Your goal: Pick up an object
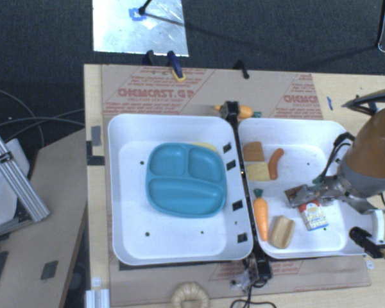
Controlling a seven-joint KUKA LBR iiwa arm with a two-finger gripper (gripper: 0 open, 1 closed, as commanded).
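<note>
Here the wooden bench (256, 85), covered by a brown printed cardboard sheet, carries two shallow white plastic bins side by side. The left bin (125, 172) holds a smooth blue plastic plate (185, 178) moulded into three compartments, with a pale yellow flat piece (207, 146) peeking out behind its far edge. The right bin (301, 149) holds the small toy foods. The grey arm with its orange band (372, 153) reaches into this bin, and its metal gripper (299, 195) sits low near the bin floor; whether the fingers are spread or closed cannot be told. Just beside the gripper lies a small red-and-white printed carton (315, 215). A tan rounded bread-like block (282, 231) lies near the front wall, with an orange carrot with a green top (261, 214) beside it. Farther back lie a brown toast-shaped slice (253, 151), a pale yellow square (257, 170) and a reddish sausage (274, 162).
</note>
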